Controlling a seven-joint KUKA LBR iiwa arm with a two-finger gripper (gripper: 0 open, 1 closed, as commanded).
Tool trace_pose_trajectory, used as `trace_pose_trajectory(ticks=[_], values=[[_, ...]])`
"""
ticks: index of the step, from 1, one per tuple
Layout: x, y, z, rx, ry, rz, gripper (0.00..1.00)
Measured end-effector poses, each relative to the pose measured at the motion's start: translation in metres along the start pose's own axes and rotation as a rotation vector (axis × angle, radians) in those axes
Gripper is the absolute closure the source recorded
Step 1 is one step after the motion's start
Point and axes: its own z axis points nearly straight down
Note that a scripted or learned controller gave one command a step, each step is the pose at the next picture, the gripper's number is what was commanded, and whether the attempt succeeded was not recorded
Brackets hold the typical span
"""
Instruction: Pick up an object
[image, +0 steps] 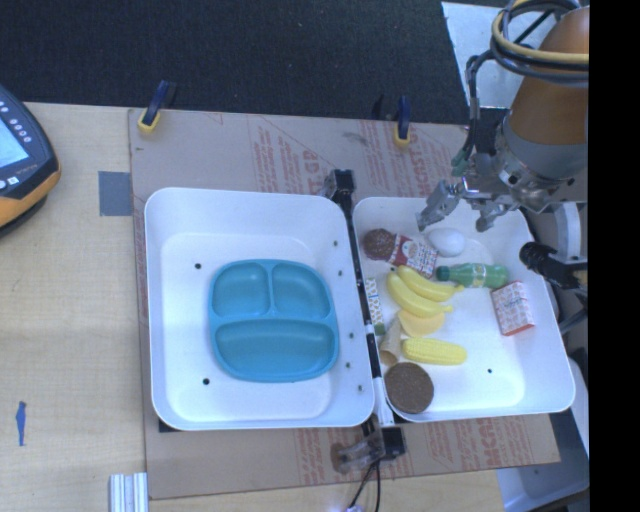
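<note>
Over the right bin's (540, 395) far edge, at about two o'clock in the scene, the end effector (463, 212) hung with fingers spread, grasping nothing. Just below it at six o'clock lay a white egg (447, 241), then a green bottle (473, 274), bananas (418, 291) and corn (434, 351). At nine o'clock, the left bin (170, 400) carried a blue divided plate (272, 320).

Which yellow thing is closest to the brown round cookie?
The corn cob, lying just above the cookie. The bananas sit farther up the right bin.

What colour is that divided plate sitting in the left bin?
Light blue. The three-compartment plastic plate shows clearly in the camera view, lying flat in the left white bin.
</note>
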Motion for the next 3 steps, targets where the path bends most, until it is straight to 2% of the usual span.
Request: trace_pose_trajectory(ticks=[1, 2, 3], values=[[0.023, -0.079, 0.070, 0.013, 0.003, 0.002, 0.00], [-0.004, -0.087, 0.172, 0.009, 0.001, 0.002, 0.00], [-0.004, -0.083, 0.154, -0.003, -0.002, -0.002, 1.00]])
